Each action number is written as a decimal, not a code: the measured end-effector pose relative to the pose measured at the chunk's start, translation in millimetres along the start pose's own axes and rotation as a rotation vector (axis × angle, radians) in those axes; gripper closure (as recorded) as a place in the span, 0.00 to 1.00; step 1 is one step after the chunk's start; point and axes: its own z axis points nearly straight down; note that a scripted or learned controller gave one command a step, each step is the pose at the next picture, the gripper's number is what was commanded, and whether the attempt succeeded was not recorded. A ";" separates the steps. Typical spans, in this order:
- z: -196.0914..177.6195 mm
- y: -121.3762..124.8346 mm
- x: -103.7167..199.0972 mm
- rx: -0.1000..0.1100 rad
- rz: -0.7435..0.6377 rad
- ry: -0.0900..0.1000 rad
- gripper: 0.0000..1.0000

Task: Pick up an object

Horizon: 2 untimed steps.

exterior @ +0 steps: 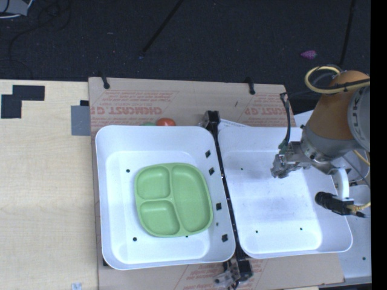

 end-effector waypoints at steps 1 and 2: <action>-42.7 3.5 -1.2 0.000 0.000 0.000 1.00; -95.0 11.8 5.4 -0.002 -0.001 0.000 1.00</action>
